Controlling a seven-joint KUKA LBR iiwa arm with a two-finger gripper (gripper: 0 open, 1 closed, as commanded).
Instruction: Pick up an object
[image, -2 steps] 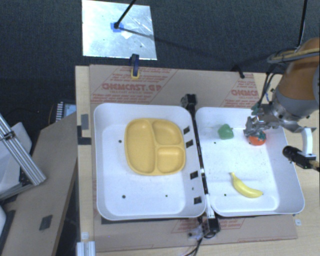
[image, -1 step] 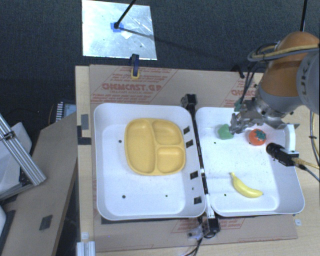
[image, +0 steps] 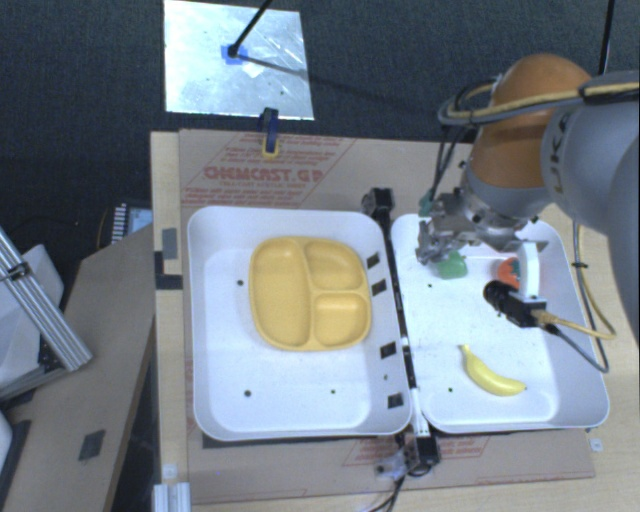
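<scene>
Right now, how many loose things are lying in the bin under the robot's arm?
3 visible: a banana near the front, a green object below the gripper, and an orange-and-white object to its right. The arm may hide more.

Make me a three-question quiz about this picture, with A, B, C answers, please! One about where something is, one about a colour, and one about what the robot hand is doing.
1. Where is the banana?
A. In the right bin
B. In the left bin
C. On the floor

2. What colour is the divided tray?
A. Blue
B. Yellow
C. Black

3. Where is the gripper?
A. Over the divided tray
B. Beside the banana
C. Low in the right bin, right by the green object

Answers: 1 A, the banana lies near the right bin's front. 2 B, the tray in the left bin is yellow. 3 C, the gripper sits just above the green object.
</scene>
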